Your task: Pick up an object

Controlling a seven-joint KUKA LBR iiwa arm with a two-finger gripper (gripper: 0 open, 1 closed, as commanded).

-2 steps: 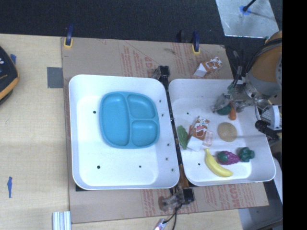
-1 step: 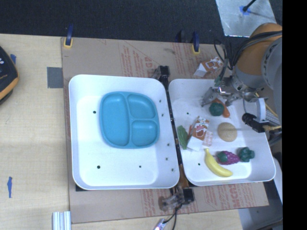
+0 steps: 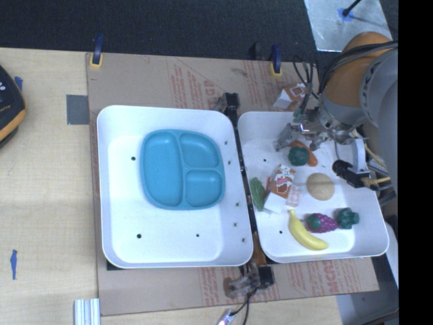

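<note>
My gripper [image 3: 298,141] hangs over the far part of the right bin [image 3: 260,131], its fingers spread apart with nothing between them. Just in front of it lies a dark green round object [image 3: 298,156] beside an orange piece [image 3: 312,158]. Further forward are a red-and-white packet [image 3: 283,181], a beige oval object [image 3: 321,186], a green pickle [image 3: 258,193] along the bin's left wall, a yellow banana [image 3: 306,232], purple grapes [image 3: 321,223] and a small green broccoli-like piece [image 3: 347,217].
The left bin [image 3: 115,208] holds a blue divided plate [image 3: 183,168]. The grey arm with its orange band [image 3: 358,66] comes in from the upper right, with cables around the wrist. A black and yellow object [image 3: 8,107] lies at the far left of the bench.
</note>
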